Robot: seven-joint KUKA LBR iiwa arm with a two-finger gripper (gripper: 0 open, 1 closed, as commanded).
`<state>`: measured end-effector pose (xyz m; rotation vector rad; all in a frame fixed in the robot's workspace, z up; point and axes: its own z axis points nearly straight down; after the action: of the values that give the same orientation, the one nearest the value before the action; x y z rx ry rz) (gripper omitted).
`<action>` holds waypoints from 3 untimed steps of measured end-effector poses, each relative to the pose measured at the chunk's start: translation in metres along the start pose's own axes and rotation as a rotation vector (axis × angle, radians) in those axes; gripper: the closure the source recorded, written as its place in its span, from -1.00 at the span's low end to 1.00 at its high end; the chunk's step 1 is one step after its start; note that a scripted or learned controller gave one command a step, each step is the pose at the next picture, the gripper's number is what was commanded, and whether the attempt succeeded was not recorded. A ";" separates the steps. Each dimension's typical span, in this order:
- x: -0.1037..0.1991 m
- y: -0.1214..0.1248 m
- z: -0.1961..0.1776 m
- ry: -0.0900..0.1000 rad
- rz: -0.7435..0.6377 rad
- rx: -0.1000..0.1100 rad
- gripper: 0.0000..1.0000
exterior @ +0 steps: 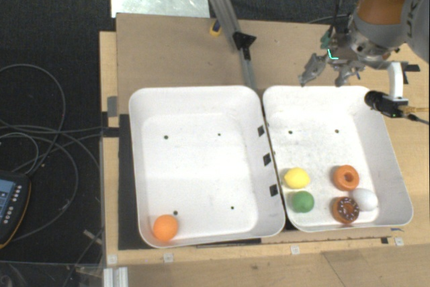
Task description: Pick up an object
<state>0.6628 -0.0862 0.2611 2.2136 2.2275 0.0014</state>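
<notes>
The gripper (327, 70) hangs with fingers spread and nothing between them (presumably poised to descend), the orange doughnut (346, 177) well below it.

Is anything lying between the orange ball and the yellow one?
No objects: the camera view shows bare white floor from the orange ball, then the bins' adjoining rims before the yellow ball.

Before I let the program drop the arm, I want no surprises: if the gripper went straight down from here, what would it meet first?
Probably the bare back rim or floor of the right bin. The open gripper hangs above that far edge, well away from the toys at the bin's near end. Depth is uncertain from this slant.
</notes>
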 end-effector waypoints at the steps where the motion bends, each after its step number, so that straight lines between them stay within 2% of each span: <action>1: 0.007 0.000 0.060 0.001 0.000 0.006 -1.00; 3: 0.001 0.005 0.170 0.001 0.004 0.004 -1.00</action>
<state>0.6682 -0.0848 0.0911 2.2206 2.2254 -0.0029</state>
